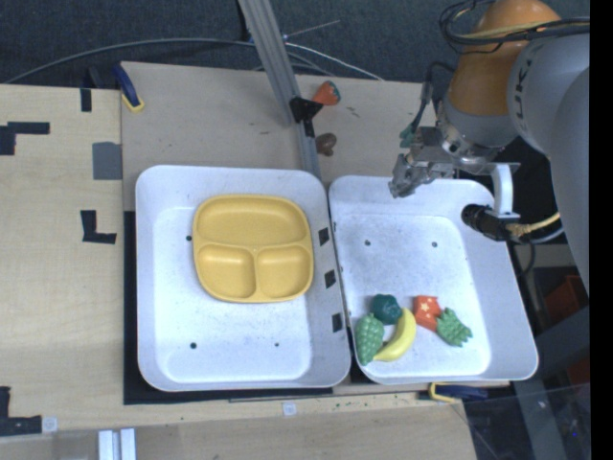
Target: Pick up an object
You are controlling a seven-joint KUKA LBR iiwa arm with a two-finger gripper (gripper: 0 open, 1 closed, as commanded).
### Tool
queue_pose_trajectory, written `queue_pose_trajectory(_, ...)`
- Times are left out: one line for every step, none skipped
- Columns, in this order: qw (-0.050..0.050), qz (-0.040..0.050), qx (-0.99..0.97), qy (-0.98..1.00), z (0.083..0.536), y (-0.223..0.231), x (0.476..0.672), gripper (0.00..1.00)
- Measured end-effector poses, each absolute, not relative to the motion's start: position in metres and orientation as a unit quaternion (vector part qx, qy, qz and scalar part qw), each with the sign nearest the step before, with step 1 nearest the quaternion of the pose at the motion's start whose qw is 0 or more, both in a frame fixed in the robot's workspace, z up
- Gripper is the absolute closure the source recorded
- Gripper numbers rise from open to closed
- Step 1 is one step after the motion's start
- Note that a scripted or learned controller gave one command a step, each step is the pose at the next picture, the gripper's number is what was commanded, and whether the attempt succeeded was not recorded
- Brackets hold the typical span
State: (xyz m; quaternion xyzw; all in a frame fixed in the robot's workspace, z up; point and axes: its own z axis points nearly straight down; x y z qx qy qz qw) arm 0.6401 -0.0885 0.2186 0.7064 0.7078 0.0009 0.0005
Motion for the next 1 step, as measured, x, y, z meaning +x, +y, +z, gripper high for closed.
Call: queue_pose_trajectory(-0.001,0.0002,0.705,0.709,0.2271,-0.0409,0.6288,1.00)
